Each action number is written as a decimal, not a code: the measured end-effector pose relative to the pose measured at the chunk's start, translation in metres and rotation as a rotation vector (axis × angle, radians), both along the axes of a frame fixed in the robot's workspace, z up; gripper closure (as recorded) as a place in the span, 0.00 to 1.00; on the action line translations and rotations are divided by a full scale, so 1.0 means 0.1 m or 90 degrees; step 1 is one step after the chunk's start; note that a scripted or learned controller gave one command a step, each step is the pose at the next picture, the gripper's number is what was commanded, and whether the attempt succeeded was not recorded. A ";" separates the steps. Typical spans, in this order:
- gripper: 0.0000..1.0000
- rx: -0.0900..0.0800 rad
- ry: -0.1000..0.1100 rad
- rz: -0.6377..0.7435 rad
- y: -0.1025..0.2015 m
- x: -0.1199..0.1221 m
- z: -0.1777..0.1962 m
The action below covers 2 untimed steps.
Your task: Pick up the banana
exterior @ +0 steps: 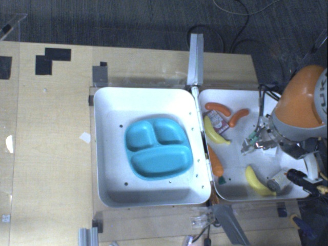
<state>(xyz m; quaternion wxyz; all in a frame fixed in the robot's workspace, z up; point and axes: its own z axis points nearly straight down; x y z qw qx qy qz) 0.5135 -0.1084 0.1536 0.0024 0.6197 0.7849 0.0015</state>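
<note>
The jaws [252, 143] hang over the middle of the right bin [266, 97], and whether they are open or closed cannot be told, since their tips are small and blurred against the white floor; nothing can be seen between them. Behind them to the right rises the grey arm with its orange band [303, 102]. Inside this same bin, near and slightly right of the jaws, a banana [256, 181] lies on the floor close to the near wall, apart from the jaws, with a small grey object [277, 182] just beside its right end. Left of the jaws, against the bin's left wall, lies a second banana [213, 132], with a small purplish packet [220, 121] touching its upper side. Farther back sit two orange-red sausages, one [218, 108] near the far left corner and one [239, 117] tilted to its right. A carrot [216, 164] lies along the left wall, nearer than the second banana. The left bin [110, 137] shares a wall with the right one and holds a blue divided tray [159, 147], upright, in its middle. Both bins rest on the pale wooden desk [46, 137].
</note>
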 end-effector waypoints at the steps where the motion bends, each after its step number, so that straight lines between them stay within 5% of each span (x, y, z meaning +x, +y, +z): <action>1: 0.00 0.000 0.000 0.000 0.00 0.00 0.00; 2: 0.00 -0.002 -0.004 0.066 -0.69 -0.23 -0.65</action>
